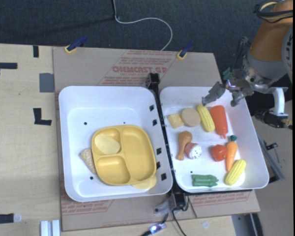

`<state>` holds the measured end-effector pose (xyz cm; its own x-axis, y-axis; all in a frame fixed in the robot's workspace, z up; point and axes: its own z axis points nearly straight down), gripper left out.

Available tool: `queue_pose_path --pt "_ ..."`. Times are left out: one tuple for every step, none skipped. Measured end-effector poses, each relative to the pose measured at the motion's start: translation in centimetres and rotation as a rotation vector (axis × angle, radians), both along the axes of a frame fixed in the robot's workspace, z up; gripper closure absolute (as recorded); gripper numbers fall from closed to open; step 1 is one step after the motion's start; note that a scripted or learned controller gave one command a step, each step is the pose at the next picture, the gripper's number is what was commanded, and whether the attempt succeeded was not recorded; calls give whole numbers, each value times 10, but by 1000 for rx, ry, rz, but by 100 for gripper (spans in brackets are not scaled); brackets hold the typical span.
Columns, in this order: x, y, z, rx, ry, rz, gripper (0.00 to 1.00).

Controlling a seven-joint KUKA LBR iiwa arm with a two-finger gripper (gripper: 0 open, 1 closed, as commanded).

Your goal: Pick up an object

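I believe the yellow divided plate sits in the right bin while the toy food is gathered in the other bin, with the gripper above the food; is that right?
Not quite: the camera view shows the yellow divided plate in the left bin, not the right. The rest stands: the toy food, such as the corn cob and carrot, lies in the right bin, with the gripper above its far end.

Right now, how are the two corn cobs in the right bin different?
The upper corn cob lies near the top of the right bin, beside the orange sausage; the lower corn cob lies near the bottom right corner, beside the carrot. The upper corn cob leans top-left; the lower corn cob leans top-right. The hand hovers close above the upper corn cob, far from the lower one. Both are yellow toy food.
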<state>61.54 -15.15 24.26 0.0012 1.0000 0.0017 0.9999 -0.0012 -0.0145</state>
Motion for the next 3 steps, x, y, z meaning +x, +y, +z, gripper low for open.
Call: queue_pose_path --pt "2 0 8 -2 -13 2 0" --pt "12 2 -49 -2 -8 5 0" --pt "10 8 -94 -2 -9 4 0"
